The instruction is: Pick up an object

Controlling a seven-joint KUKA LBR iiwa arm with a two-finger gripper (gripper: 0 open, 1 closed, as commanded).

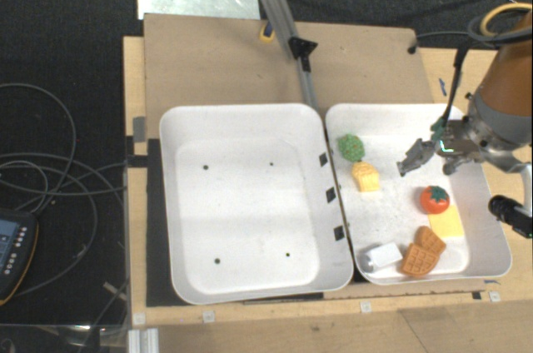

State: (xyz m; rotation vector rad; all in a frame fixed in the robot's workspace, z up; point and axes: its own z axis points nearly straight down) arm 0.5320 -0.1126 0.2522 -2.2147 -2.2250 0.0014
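1. The arm (508, 93) reaches in from the right of the camera view, its orange band above the grey wrist, over the right bin (391, 122).
2. The pincer (429, 161) hangs over the upper middle of the right bin. One dark finger points left toward the yellow block, a second shows nearer the wrist, and a gap lies between them, so the fingers stand apart with nothing between them.
3. The yellow block (366, 176) lies near the right bin's left wall, just left of the pincer and apart from it.
4. A green broccoli toy (351, 147) sits just above the yellow block, close to it.
5. A red tomato toy (434, 199) with a green top lies below the pincer, apart from it.
6. A flat pale yellow slice (450, 225) lies just below the tomato toy, touching or nearly touching it.
7. A brown waffle toy (422, 253) lies near the bin's lower edge, beside the yellow slice.
8. A small white block (383, 256) rests to the left of the waffle toy.
9. The left bin (175, 176) stands beside the right bin on the worktop (216, 60).
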